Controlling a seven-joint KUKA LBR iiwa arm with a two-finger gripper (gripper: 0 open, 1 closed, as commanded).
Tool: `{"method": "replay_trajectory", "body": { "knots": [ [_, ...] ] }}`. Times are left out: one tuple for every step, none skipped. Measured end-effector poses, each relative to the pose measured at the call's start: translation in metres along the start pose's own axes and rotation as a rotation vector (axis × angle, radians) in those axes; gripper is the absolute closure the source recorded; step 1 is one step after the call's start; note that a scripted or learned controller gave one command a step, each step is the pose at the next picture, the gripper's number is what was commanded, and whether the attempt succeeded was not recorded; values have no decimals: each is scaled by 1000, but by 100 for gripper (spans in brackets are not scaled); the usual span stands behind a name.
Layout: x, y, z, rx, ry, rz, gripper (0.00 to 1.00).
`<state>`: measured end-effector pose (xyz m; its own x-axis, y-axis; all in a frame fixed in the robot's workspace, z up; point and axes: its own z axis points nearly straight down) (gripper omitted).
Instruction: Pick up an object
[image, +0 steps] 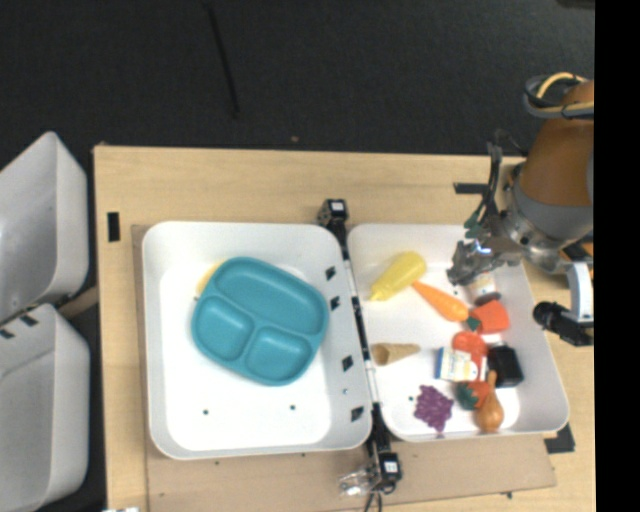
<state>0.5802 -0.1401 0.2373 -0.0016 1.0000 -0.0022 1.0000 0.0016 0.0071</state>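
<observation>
gripper (470, 262) just above carrot (442, 300) — orange, tapered, lying flat

2 white bins on the desk (120, 300): left bin (170, 400), right bin (545, 400). Left: 1 teal divided plate (260, 320). Right: 1 yellow bottle (398, 275), 1 carrot (442, 300), 1 cone (396, 352), 1 purple grape bunch (434, 407), 1 black block (504, 366), plus a few small orange/red items, count unclear.

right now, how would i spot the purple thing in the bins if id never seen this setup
Look to the right bin, the one crowded with toy food rather than the one holding the blue divided plate. In its near-left corner lies the purple grape bunch, below the ice cream cone. It is the only purple, knobbly item there.
</observation>
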Motion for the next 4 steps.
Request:
{"method": "replay_trajectory", "body": {
  "knots": [
    [45,21,1,5,3,-5,100],
    [85,58,7,4,3,-4,100],
    [89,64,-14,4,2,-2,100],
    [83,60,-10,8,0,2,100]
  ]
}}
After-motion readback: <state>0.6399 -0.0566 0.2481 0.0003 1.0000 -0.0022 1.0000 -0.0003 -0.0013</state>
